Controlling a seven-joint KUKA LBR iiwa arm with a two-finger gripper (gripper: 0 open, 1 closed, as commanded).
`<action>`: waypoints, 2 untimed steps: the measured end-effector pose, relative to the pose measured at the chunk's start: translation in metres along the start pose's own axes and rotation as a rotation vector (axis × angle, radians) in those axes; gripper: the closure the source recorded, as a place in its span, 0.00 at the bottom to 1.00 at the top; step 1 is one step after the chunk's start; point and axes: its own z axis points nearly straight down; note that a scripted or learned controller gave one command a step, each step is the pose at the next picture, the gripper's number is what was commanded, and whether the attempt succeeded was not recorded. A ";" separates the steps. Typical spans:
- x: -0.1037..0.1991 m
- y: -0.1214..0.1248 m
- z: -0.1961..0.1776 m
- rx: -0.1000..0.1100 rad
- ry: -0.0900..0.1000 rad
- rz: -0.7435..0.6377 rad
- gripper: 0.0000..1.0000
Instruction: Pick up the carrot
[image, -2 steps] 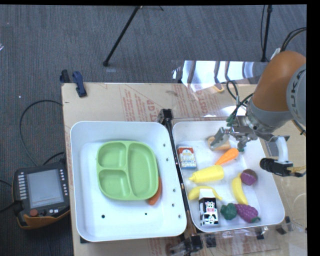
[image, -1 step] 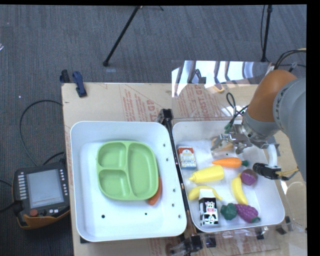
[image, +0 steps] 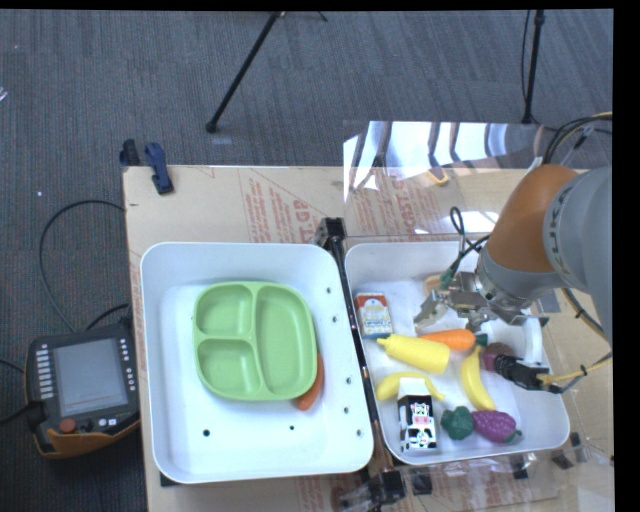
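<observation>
Found the carrot lying flat in the right bin, touching the fat end of a yellow bottle on one side and sitting just beside a banana on the other. Saw the gripper hanging right over it, close above or maybe already touching. Honestly couldn't tell the opening width, or whether holding anything, with too much clutter and shadow around the tip. Looked risky mainly because of the crowding: could easily have clipped the bottle or the banana on the way down, shoved the carrot sideways, or pinched the bottle along with it. Also figured on that tapered shape squirting out of a grip placed near the thin end. Noticed something orange poking out from under the green plate in the left bin too, so possible mix-up there.
</observation>
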 end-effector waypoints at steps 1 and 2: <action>-0.029 -0.044 0.000 -0.001 -0.001 0.057 0.00; -0.024 -0.099 0.001 0.000 0.001 0.033 0.00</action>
